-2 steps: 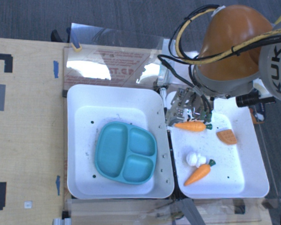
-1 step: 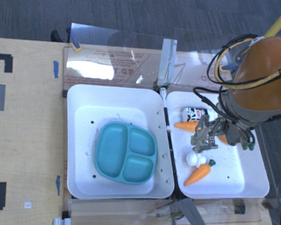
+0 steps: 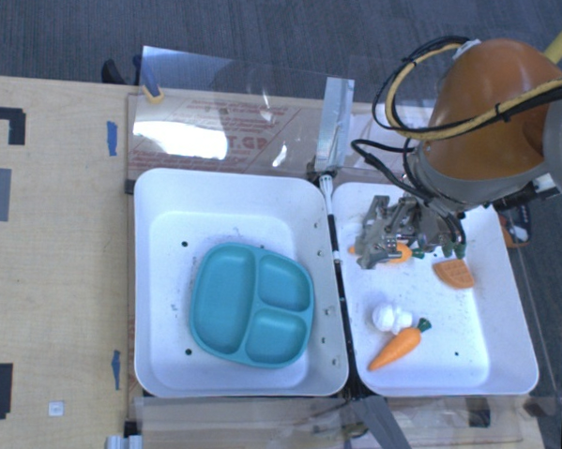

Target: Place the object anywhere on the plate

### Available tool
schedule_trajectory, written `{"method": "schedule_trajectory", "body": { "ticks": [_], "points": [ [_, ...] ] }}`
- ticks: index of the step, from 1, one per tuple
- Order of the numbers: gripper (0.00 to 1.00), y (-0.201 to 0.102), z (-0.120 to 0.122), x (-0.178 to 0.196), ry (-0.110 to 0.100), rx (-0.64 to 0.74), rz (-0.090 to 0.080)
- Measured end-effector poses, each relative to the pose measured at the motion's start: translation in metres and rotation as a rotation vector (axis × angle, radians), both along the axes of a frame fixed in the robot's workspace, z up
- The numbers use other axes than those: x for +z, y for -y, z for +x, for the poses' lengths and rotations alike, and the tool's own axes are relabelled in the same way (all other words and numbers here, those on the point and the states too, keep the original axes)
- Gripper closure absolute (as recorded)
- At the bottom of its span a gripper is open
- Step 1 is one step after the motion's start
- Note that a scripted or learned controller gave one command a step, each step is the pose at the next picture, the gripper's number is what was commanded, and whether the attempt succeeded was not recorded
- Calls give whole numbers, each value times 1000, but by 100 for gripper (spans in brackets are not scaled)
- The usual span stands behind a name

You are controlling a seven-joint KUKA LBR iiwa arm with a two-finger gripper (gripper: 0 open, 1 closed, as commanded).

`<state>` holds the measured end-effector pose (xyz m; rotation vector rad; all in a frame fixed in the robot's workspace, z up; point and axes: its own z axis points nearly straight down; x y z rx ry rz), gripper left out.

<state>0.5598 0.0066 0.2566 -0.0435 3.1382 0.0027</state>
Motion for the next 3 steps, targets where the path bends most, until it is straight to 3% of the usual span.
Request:
{"method": "schedule_trajectory", "body": {
  "ticks": [1,2,3],
  "points": [
    [100,-11,2,-6,1,157,-1],
    [100,0,-35,-73,-5,289,-1],
    [100,-91,-23,-54,6,543,0]
  ]
}}
